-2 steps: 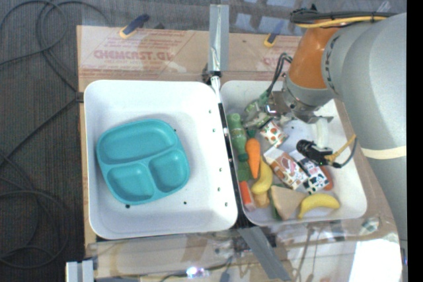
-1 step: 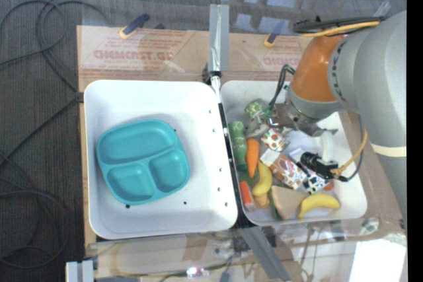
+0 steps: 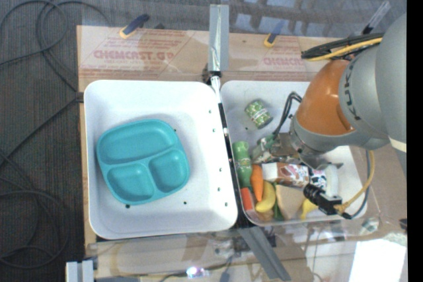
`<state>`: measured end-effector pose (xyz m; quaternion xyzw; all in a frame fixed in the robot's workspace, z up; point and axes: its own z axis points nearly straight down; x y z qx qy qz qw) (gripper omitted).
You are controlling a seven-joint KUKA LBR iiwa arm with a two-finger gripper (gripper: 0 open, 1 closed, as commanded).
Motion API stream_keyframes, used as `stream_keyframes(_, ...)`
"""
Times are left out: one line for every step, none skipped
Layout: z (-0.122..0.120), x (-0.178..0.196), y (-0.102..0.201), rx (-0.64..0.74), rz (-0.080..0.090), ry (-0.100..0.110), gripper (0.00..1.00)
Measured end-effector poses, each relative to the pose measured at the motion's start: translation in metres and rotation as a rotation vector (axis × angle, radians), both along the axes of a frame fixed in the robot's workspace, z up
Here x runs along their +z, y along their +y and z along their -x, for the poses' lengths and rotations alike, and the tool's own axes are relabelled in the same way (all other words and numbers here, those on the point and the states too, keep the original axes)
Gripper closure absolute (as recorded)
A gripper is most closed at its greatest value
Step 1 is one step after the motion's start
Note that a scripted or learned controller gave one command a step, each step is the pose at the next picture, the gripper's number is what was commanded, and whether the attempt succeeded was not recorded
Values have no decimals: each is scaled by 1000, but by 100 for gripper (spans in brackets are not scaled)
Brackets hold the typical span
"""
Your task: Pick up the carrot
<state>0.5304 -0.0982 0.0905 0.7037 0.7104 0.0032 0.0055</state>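
the left bin (image 3: pixel 132 102) has open floor around the teal divided plate (image 3: pixel 143 160), which sits toward its left and front. the right bin (image 3: pixel 232 142) is crowded along its left wall and front: a green vegetable (image 3: pixel 241 154), the carrot (image 3: pixel 257 182), a yellow piece (image 3: pixel 266 199) and a red piece (image 3: pixel 246 197) lie packed together. the arm's orange wrist (image 3: pixel 324 105) overhangs the bin's middle. a green can (image 3: pixel 258 113) lies apart near the back, with bare floor around it.
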Motion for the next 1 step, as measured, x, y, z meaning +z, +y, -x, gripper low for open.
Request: stream_keyframes(37, 1, 2, -124, 2, -11, 0)
